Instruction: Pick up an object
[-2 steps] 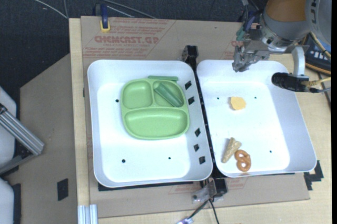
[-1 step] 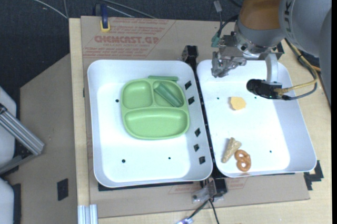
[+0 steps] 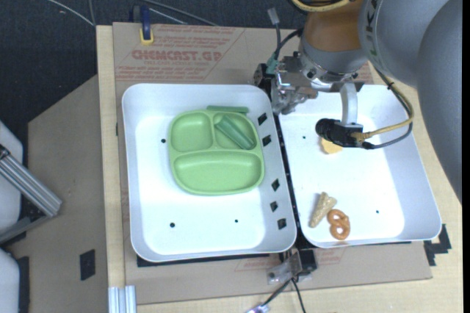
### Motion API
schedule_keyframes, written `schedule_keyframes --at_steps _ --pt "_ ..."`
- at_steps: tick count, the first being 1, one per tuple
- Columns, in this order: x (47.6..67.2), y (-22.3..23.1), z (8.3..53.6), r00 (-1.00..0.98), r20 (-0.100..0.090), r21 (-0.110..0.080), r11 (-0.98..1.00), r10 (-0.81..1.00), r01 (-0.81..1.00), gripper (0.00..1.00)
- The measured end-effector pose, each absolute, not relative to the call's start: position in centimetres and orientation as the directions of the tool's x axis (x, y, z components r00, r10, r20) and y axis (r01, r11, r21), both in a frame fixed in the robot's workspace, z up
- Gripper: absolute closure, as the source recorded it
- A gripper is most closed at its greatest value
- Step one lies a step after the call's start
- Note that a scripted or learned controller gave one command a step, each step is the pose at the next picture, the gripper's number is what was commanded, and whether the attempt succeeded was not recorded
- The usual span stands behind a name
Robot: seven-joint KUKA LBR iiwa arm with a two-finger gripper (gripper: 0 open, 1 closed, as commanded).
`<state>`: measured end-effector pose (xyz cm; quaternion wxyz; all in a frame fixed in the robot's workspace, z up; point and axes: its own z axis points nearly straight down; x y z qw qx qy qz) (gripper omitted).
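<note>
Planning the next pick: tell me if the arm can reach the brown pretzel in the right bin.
Probably yes. The brown pretzel lies uncovered near the white right bin's front edge; only a beige cone-shaped piece close beside it crowds one side.

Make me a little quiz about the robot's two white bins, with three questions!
1. True or false: the green plate lies in the view's left bin.
2. Which bin holds the pretzel? A) the left bin B) the right bin
3. Fill in: seen from the camera, the green pod lies in the plate's upper ____ compartment.
Key: 1 true; 2 B; 3 right.
</note>
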<state>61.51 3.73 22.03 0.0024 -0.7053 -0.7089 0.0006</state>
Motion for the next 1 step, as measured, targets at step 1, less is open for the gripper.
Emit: schedule_keyframes --at_steps 1 --pt "60.49 8.93 21.35 -0.006 0.003 -0.004 0.006 1.000 1.000 1.00"
